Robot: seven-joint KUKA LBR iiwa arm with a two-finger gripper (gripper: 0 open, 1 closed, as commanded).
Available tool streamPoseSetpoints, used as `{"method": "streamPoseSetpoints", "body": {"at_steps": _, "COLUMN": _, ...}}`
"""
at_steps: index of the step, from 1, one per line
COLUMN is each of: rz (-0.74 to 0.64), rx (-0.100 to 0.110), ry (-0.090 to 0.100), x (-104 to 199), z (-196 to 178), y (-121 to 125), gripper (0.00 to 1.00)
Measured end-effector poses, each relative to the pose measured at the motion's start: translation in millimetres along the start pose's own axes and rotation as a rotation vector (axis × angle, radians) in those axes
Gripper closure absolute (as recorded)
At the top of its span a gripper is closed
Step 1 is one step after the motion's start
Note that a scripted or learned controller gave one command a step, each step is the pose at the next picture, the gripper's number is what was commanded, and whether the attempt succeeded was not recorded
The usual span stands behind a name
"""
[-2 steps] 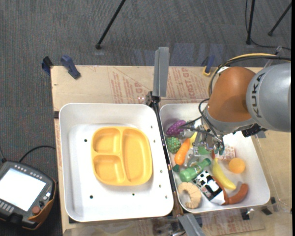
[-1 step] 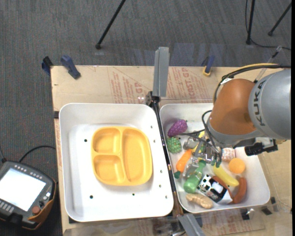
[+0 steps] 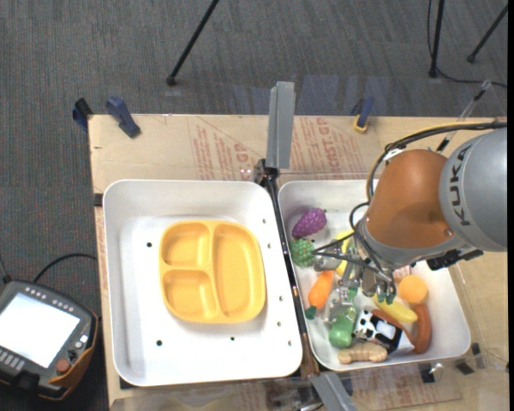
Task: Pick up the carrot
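Grey arm enters from the right, elbow high. Orange band above the wrist faces the camera, wrist pointing straight down. Gripper [image 3: 349, 291] hangs low beneath it, largely hidden under the wrist's bulk.

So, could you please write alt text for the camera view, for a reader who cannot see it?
A grey and orange robot arm reaches from the right into the right white bin, its gripper low among toy foods, just right of an orange carrot. The left white bin holds a yellow divided plate.
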State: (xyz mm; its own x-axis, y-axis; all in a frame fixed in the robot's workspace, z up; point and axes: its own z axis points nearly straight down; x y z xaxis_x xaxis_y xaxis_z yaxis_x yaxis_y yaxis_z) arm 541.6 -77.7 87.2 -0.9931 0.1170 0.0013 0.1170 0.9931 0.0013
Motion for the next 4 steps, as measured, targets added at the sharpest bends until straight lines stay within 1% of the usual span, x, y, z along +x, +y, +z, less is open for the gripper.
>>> {"method": "streamPoseSetpoints", "body": {"at_steps": 1, "rz": -0.214, "rx": -0.001, "ry": 0.000, "x": 0.4, "z": 0.0, "y": -1.6, "gripper": 0.00}}
{"method": "streamPoseSetpoints", "body": {"at_steps": 2, "rz": -0.451, "rx": 0.000, "ry": -0.004, "x": -7.8, "z": -0.4, "y": 1.5, "gripper": 0.00}}
{"method": "streamPoseSetpoints", "body": {"at_steps": 3, "rz": -0.432, "rx": -0.001, "ry": -0.002, "x": 14.8, "z": -0.1, "y": -9.5, "gripper": 0.00}}
{"method": "streamPoseSetpoints", "body": {"at_steps": 4, "rz": -0.437, "rx": -0.001, "ry": 0.000, "x": 33.3, "z": 0.6, "y": -5.4, "gripper": 0.00}}
